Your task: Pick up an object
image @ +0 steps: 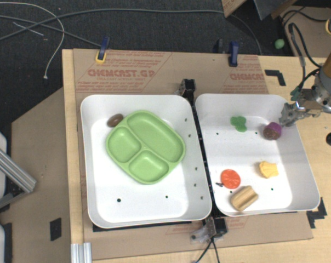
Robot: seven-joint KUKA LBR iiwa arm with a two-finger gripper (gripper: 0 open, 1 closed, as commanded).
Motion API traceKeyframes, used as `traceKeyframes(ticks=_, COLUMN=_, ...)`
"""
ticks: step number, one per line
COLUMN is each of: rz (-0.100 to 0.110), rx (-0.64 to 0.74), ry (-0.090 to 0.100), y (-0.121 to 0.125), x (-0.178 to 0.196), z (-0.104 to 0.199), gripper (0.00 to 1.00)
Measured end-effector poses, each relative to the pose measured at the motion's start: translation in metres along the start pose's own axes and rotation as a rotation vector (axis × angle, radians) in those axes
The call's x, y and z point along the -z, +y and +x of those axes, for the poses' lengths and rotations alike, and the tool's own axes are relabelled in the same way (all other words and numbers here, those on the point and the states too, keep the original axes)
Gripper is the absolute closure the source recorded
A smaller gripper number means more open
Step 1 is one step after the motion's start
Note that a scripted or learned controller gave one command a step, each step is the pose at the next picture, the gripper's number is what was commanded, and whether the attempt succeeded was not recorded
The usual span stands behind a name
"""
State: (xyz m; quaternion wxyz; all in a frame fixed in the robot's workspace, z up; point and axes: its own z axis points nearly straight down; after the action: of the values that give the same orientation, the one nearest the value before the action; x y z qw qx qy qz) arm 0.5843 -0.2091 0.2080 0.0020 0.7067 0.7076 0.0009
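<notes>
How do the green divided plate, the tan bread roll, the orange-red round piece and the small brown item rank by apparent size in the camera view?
1. Green divided plate, by far.
2. Tan bread roll.
3. Orange-red round piece.
4. Small brown item, though close to the round piece, so unsure.

Arm, one unit, at the right edge of the bench, partly cut off by the frame. Wrist housing (325, 89): pale grey, rounded, a darker ring at its lower rim. Gripper (289, 115): small, grey metal with dark parts, blocky in outline; fine detail too small to tell. Cables (298, 48): several, dark, looping beside the housing. A teal patch marks the join between housing and gripper.
</notes>
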Motion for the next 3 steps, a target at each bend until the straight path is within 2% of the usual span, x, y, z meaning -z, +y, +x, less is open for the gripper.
traceKeyframes(ticks=3, rz=0.007, rx=0.005, ry=0.005, y=-0.01, x=-0.001, z=0.174, gripper=1.0)
